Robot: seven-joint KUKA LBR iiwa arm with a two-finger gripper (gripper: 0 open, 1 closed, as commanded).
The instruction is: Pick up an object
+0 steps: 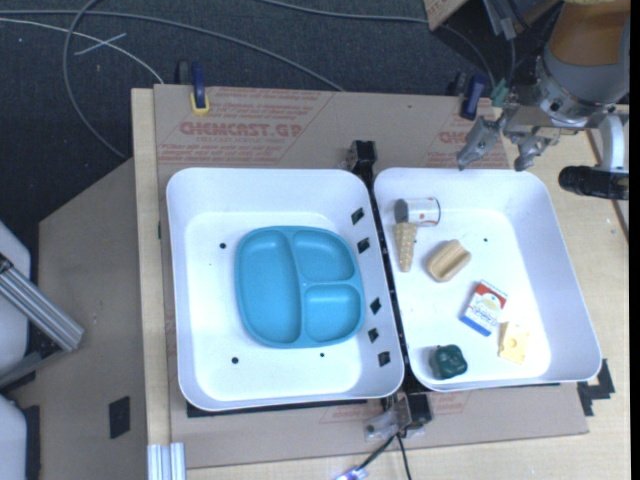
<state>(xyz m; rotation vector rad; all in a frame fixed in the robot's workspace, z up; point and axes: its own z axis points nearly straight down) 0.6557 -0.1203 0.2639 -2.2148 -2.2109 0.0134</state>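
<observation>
- Six small objects are seen in the right bin point(560, 230).
- Nothing is held by the gripper point(498, 155); its fingers are spread above the far rim.
- Bread roll point(448, 260), mid-bin, is judged light and soft, best pinched across its width.

A divided plate point(300, 286) sits mid left bin point(190, 268). In the right bin point(560, 258), a cone point(404, 246) lies at nine o'clock, bread roll point(448, 260) centre, small carton point(484, 308) and cheese wedge point(516, 343) toward four, a round toy point(448, 361) at six.
</observation>
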